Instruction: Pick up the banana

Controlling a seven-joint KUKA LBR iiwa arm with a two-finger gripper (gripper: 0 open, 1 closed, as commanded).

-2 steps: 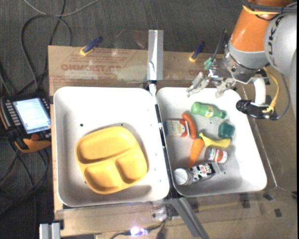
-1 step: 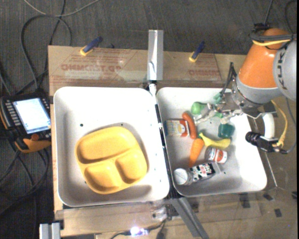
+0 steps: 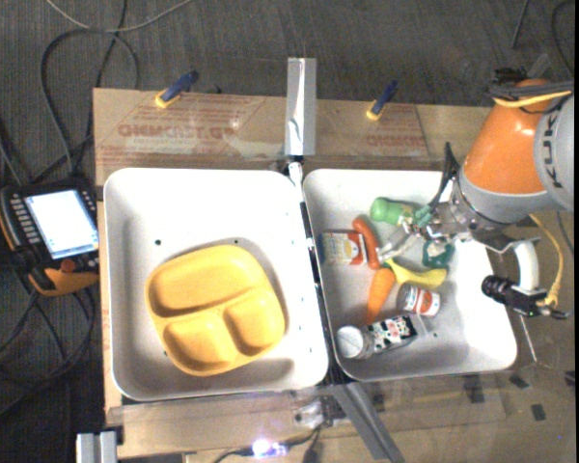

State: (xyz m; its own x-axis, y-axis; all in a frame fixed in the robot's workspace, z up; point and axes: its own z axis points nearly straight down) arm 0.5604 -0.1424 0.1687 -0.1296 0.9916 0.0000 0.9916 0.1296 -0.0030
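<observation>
I hang low over the middle of the right bin (image 3: 482, 340), my gripper (image 3: 417, 231) among the clutter, and I cannot tell how my grip stands. The banana (image 3: 421, 275) lies just beneath me, beside the carrot (image 3: 379, 293), toward the bin's near edge.

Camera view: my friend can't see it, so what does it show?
A grey-and-orange robot arm's end effector hovers over the right white bin, above a yellow banana, an orange carrot and other toys. The left white bin holds a yellow divided plastic plate.
</observation>
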